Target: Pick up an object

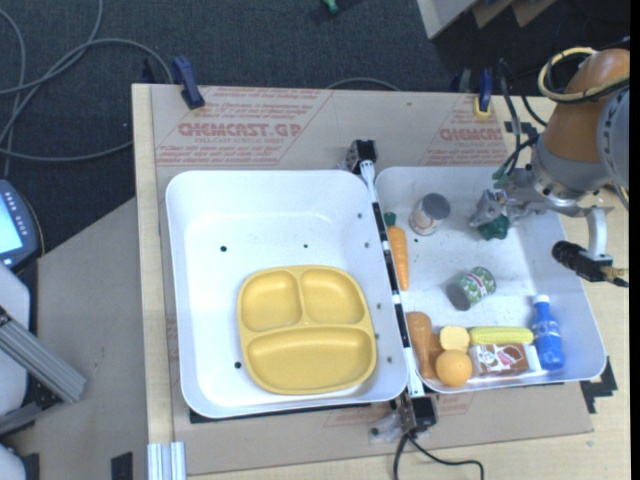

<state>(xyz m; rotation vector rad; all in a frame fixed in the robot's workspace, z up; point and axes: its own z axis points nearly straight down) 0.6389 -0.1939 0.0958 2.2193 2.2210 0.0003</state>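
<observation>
Left bin (200,268): one shallow white bin holding a single yellow divided plate (305,330) with three compartments, lying flat toward the near side.
Divider: the two bins touch along a dark seam, with a black clip (361,153) at the far end and another at the near end.
Right bin (590,353): one white bin, its far right corner covered by the arm.
Carrot (398,256): one, lying along the left wall of the right bin.
Tin can (431,213): one, small, near the far left of the right bin; its label is too blurred to read.
Green can (473,285): one, on its side near the middle of the bin.
Near-edge cluster: a brown bread-like roll (419,336), a yellow round piece (454,339), an orange (453,368), a corn cob (500,336), a flat red packet (498,360) partly under the corn, and a blue bottle (545,334), all close together, several touching.
Gripper (492,220): low at the far side of the right bin, just right of the tin can; a small dark green thing (494,230) sits at its tip, touching it. The fingers are too small and blurred to separate, so I cannot tell how wide they stand or whether the green thing is gripped.
Arm (580,128): grey and orange, cut off by the right edge.
</observation>
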